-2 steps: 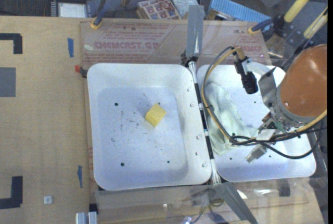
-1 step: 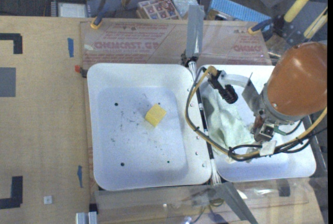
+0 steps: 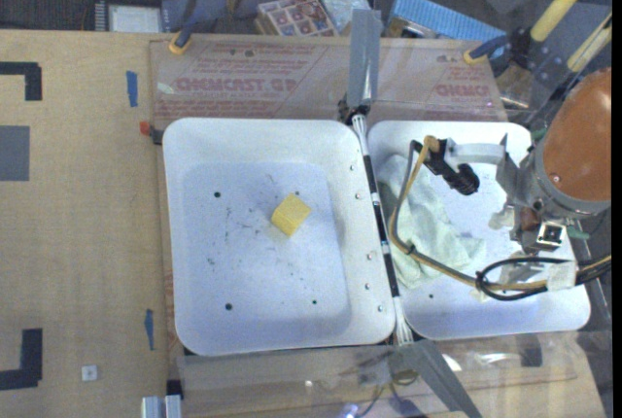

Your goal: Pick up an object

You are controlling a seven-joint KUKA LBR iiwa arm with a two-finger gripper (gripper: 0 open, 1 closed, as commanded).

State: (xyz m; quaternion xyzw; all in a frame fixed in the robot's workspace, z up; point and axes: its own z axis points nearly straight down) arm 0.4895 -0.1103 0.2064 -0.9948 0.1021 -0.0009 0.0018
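Note:
A small yellow block [image 3: 290, 215] lies near the middle of the left bin [image 3: 194, 163]. A crumpled pale cloth [image 3: 428, 229] rests in the left half of the right bin [image 3: 544, 314]. My gripper [image 3: 527, 224] hangs over the right side of the right bin, under the orange band of the arm [image 3: 581, 144]. It is to the right of the cloth, and the wrist hides its lower end. Nothing shows in its grasp.
A yellow cable [image 3: 403, 231] loops from the wrist across the cloth and the right bin's floor. A ridge [image 3: 374, 231] divides the two bins. A cardboard sheet [image 3: 253, 81] lies behind them, with clutter beyond it. Wooden bench [image 3: 68, 241] spreads to the left.

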